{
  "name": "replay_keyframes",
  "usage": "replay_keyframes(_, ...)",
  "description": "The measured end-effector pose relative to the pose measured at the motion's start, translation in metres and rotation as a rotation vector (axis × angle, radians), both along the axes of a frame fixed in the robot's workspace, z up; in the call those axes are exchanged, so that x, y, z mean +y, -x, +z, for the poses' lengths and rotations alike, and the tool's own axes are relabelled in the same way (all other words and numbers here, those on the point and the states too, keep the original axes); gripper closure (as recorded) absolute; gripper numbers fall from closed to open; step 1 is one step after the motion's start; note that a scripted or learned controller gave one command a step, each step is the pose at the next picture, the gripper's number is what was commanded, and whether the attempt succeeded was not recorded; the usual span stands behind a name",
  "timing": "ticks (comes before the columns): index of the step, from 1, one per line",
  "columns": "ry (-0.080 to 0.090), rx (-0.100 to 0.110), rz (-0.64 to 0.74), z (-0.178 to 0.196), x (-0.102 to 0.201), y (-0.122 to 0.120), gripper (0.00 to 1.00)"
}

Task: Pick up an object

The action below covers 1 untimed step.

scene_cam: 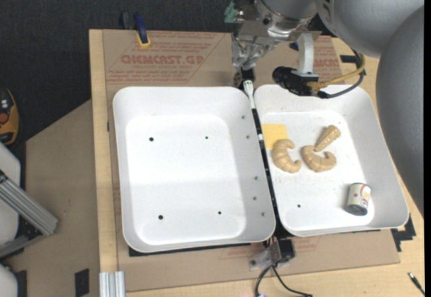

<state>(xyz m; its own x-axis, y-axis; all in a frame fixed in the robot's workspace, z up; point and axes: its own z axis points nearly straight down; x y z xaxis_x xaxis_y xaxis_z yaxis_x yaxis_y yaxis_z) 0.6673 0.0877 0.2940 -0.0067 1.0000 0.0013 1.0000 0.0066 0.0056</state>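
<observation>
The right bin (377,120) holds several things. A flat yellow square (274,135) lies near its left wall. Two tan croissant-shaped pieces (285,156) (318,160) sit side by side in the middle, with a tan cone-shaped piece (328,136) just above the right one. A small white can (358,199) lies on its side near the front right corner. My gripper (244,72) hangs at the far edge of the bench, over the seam where the two bins meet, well behind all the objects and touching none of them.
The left bin (128,154) lies beside the right one, sharing a raised middle seam (259,147). A cardboard sheet (168,53) lies under both bins. A blue and yellow clamp (141,29) sits at the back left. The grey arm looms over the right side.
</observation>
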Motion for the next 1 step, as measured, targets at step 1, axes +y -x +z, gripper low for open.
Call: replay_keyframes(1, -0.004, -0.013, 0.001, 0.1363, 0.0564, 0.0004, 1.0)
